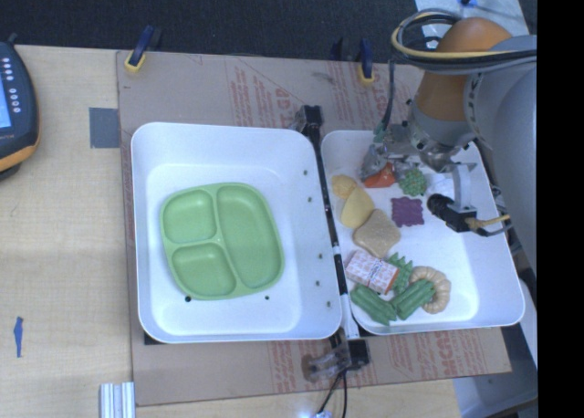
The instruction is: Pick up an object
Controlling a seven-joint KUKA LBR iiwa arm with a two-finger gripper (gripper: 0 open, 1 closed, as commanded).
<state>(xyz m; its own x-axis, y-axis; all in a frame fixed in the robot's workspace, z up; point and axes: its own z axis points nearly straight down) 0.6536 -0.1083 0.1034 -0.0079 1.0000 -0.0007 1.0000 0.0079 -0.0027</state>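
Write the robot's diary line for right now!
arm: over right bin | pincer: down at red toy, beside broccoli | green tray: left bin

Overhead slanted view of a wooden desk point(64, 252) holding two shallow white bins side by side. The left bin point(151, 224) contains a green divided plate point(222, 240). The right bin point(488, 293) holds toy foods: yellow pieces point(354, 202), a purple piece point(408, 211), green beans point(394, 300). The grey arm's end effector point(394, 162) hangs over a red piece point(382, 175) at the bin's far end.
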